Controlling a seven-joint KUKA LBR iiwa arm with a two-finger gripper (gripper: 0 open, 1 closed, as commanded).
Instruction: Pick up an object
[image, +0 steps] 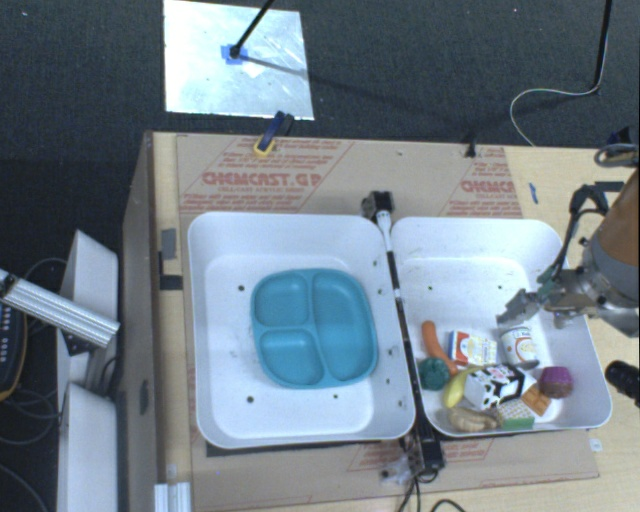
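The right bin (470, 262) holds several small objects crowded in its front half. Among them are an orange carrot (433, 342), a teal lump (434, 373), a white and orange carton (470, 347), a small can (518, 346), a yellow banana (456, 388), a black and white toy (497, 384), a purple piece (556, 380) and an orange block (536, 402). My gripper (530, 304) hangs over the right side of this bin, just above and behind the can. I see nothing held in it.
The left bin (225, 250) carries a blue divided plate (313, 328). A black divider clip (379, 206) sits between the bins at the back. The back half of the right bin is bare. Cardboard covers the bench around the bins.
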